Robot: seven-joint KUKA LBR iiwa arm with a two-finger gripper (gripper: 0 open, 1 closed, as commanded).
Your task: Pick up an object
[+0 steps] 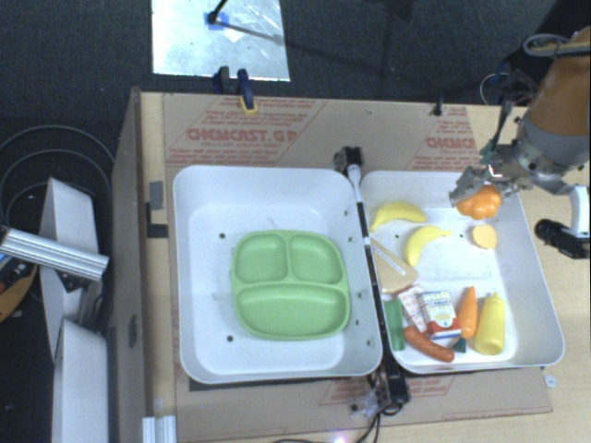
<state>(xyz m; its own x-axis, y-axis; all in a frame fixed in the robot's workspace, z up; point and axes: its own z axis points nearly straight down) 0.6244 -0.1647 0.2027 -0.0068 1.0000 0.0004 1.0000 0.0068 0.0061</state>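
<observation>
The gripper [480,190] is clenched on an orange object [481,203], suspended above the right bin [531,284] at its 1 o'clock corner. The object is rounded; no long axis can be determined.

Right bin contents: two yellow banana pieces [398,214] [423,241], one orange-yellow disc [483,237] directly below the held object, one carrot [468,311], one yellow bottle [490,322], one small carton [434,310], one red sausage [428,343]. The carrot and bottle lie along 12–6 o'clock.

The left bin [208,210] contains one green divided plate [290,282].
</observation>
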